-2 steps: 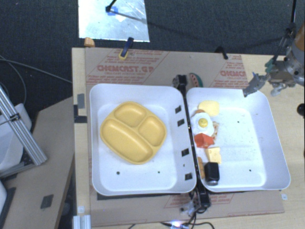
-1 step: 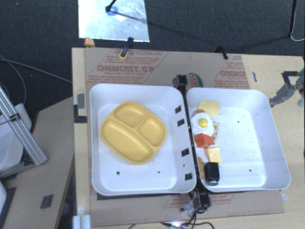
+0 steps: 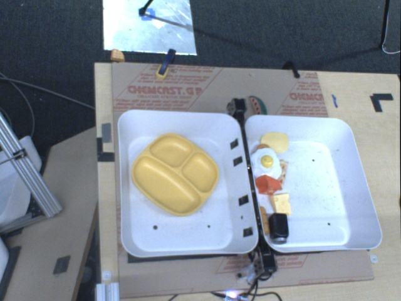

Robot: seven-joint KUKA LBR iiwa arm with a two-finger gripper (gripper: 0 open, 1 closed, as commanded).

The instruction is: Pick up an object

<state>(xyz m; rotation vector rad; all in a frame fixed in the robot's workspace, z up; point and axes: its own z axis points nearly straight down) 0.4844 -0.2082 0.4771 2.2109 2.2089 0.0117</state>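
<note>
Black rounded block [image 3: 278,226] nearest, at right bin [image 3: 326,187] left edge; behind: yellow square [image 3: 281,203], red piece [image 3: 268,184], fried egg [image 3: 267,162].

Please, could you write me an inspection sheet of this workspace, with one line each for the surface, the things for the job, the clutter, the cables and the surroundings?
Surface: left bin and right bin, both white, side by side on cardboard.
Job's things: along the right bin's left wall lie a pale piece, an egg, a red piece, a yellow block and a black block; a yellow plate lies in the left bin.
Clutter: a blue and yellow tool on the cardboard behind the left bin.
Cables: a thin cable on the floor at left.
Surroundings: dark floor, a shiny sheet, a metal frame at left.
</note>
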